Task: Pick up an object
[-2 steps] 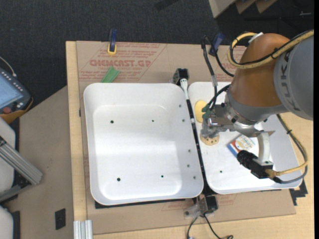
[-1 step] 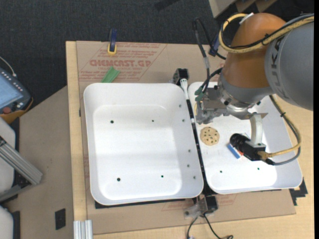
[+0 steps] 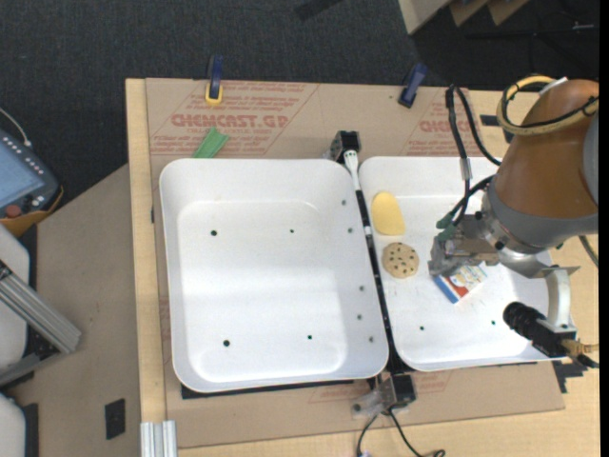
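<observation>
In the right bin [image 3: 419,341] lie a yellow rounded piece [image 3: 387,213], a round tan cookie with dark chips [image 3: 401,260] and a small white, blue and red packet [image 3: 460,282]. My gripper [image 3: 457,253] hangs low over the right bin, right above the packet and just right of the cookie. The arm's orange and grey wrist covers most of the gripper from above, and part of the packet is hidden under it. Nothing visible sits between the fingers.
The left bin [image 3: 190,331] lies beside the right one, divided by a black strip [image 3: 366,246]. Both sit on a cardboard sheet [image 3: 285,112] with blue clamps and a green tag [image 3: 210,144] at the back. Cables run along the arm on the right.
</observation>
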`<state>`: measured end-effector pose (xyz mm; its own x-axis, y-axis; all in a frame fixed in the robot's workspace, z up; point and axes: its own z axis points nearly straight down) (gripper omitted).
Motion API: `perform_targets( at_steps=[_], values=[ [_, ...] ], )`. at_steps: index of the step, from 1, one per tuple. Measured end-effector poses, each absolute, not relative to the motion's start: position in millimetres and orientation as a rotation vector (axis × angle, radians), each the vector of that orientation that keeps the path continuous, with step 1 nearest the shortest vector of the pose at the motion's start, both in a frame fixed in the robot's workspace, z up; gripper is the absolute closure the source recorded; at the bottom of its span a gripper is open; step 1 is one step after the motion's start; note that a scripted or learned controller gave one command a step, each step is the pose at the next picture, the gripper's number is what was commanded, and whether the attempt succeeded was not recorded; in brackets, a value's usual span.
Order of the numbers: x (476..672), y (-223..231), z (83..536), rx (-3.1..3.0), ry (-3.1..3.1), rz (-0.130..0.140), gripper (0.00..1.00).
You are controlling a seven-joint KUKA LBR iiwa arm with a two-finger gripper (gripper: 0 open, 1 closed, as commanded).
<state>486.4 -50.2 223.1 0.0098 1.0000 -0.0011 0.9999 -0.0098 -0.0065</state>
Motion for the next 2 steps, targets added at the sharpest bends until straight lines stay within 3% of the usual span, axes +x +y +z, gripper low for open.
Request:
perform_targets(
  at_steps=[1, 2],
  values=[
    [508.4, 9, 237, -2.218, -2.230, -0.004, 1.00],
    [546.3, 19, 251, -2.222, -2.226, -0.005, 1.00]
  ],
)
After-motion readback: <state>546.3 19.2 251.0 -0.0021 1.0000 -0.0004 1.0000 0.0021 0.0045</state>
